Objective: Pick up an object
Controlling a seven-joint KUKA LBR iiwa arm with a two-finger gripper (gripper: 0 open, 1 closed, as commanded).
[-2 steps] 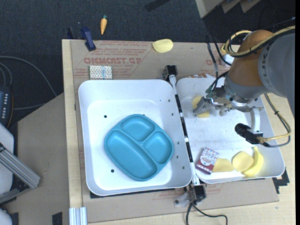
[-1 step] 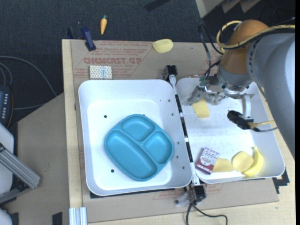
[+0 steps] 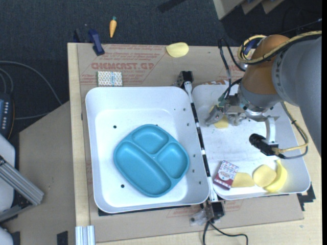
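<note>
The claw [image 3: 220, 117] is down in the right bin [image 3: 240, 147], near its far left corner, right at a small yellow object [image 3: 222, 124]; whether it is spread or pinching I cannot tell. Nothing looks lifted yet, so the grasp and the raise seem left to do. Other yellow pieces [image 3: 266, 177] and a small red packet [image 3: 225, 174] lie along the bin's near edge.

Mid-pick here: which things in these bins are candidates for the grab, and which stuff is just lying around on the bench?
Pick candidates, right bin:
small yellow piece by the gripper
red-and-white packet
yellow pieces

Left bin: blue divided tray

Lying about:
yellow lemon shape
patterned packet
blue clip
toy carrot
</note>
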